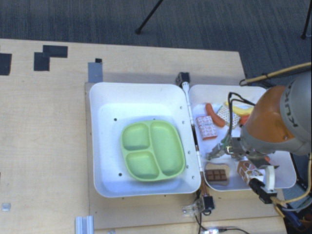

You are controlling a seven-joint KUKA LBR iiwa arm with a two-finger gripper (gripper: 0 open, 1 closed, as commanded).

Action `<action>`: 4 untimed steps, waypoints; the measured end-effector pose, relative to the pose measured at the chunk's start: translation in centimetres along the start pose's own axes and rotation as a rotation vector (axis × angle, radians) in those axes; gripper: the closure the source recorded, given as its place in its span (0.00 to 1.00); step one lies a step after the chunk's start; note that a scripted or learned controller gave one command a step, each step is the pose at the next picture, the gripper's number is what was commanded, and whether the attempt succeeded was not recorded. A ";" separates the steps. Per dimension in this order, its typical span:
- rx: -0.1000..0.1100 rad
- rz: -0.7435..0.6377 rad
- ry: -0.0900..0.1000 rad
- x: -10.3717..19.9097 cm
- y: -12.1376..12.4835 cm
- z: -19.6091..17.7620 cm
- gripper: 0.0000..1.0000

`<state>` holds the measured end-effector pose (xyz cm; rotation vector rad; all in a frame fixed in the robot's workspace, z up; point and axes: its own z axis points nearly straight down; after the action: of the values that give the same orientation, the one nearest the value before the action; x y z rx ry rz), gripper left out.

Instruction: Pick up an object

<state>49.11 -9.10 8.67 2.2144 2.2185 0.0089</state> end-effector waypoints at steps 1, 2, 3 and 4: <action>-0.005 -0.001 0.000 0.0 0.2 -1.1 1.00; 0.005 0.000 -0.001 -6.8 5.1 -5.1 1.00; 0.005 -0.003 0.002 -0.1 3.6 -11.3 1.00; 0.006 -0.004 0.001 -0.1 3.6 -11.3 0.00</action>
<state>52.62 -9.19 19.96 2.2139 2.2262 0.0032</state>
